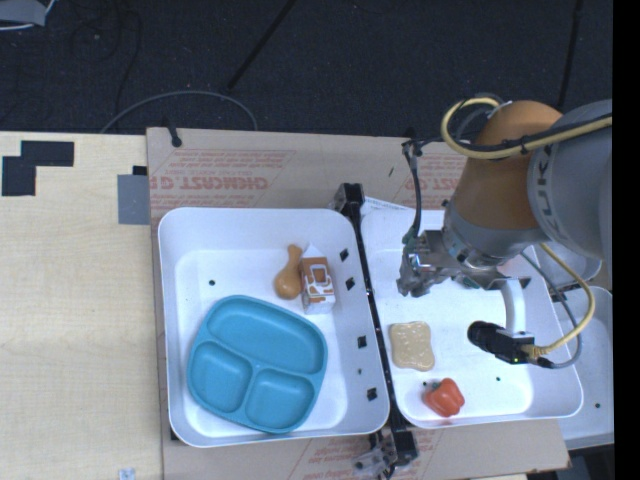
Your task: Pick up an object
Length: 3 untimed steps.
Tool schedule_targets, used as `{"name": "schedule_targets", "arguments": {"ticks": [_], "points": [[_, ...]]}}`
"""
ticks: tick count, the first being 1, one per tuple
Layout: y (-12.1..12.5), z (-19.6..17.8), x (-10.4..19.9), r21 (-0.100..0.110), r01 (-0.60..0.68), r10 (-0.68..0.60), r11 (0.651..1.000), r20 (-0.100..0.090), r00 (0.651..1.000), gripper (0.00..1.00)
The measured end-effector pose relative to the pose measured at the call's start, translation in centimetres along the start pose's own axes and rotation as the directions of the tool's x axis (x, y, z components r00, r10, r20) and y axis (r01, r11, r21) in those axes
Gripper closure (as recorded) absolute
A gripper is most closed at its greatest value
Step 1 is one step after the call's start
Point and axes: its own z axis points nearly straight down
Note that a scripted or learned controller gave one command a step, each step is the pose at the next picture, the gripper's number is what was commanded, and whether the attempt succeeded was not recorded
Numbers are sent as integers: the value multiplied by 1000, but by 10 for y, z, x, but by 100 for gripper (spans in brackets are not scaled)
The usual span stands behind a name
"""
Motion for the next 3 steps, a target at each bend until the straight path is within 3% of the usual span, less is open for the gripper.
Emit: {"name": "schedule_targets", "arguments": {"ticks": [3], "points": [[22,-18,151,-1,3,-3,1000,0,1000,100]]}}
